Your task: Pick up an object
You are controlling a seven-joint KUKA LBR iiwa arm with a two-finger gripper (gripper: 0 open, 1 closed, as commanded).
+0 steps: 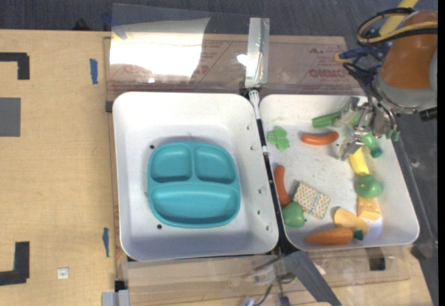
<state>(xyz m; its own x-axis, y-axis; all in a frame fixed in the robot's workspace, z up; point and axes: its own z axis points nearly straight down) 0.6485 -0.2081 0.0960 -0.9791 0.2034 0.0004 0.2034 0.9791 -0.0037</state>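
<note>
The camera view looks down at a slant on a wooden worktop (49, 179) carrying two shallow white bins side by side. The left bin (128, 124) holds a teal divided tray (194, 183), lying flat at its centre with two small compartments at 12 o'clock and one wide one at 6 o'clock.

The right bin (403, 211) carries a scatter of toy food. A green leafy piece (278, 138) lies near the bin's 10 o'clock corner, an orange-red sausage (319, 136) just to its 3 o'clock. Along the left wall lies a red-orange pepper (280, 183), with a green round piece (293, 215) at its 6 o'clock end, touching a speckled cracker (311, 199). A carrot (332, 236) lies along the 6 o'clock wall. At the 4 o'clock side sit a yellow wedge (345, 218), a pale yellow block (369, 208) and a green-and-yellow piece (368, 188), crowded too closely to tell which are touching.

The arm enters from 2 o'clock, its orange band (407, 65) cut off by the frame edge. The end effector (356, 139) hangs over the bin's 1 o'clock area amid a green stick (327, 119), a yellow block (359, 161) and a small green item (373, 147). Its metal parts blur into these toys, so I cannot tell whether it is spread, pressed together or pinching anything.
</note>
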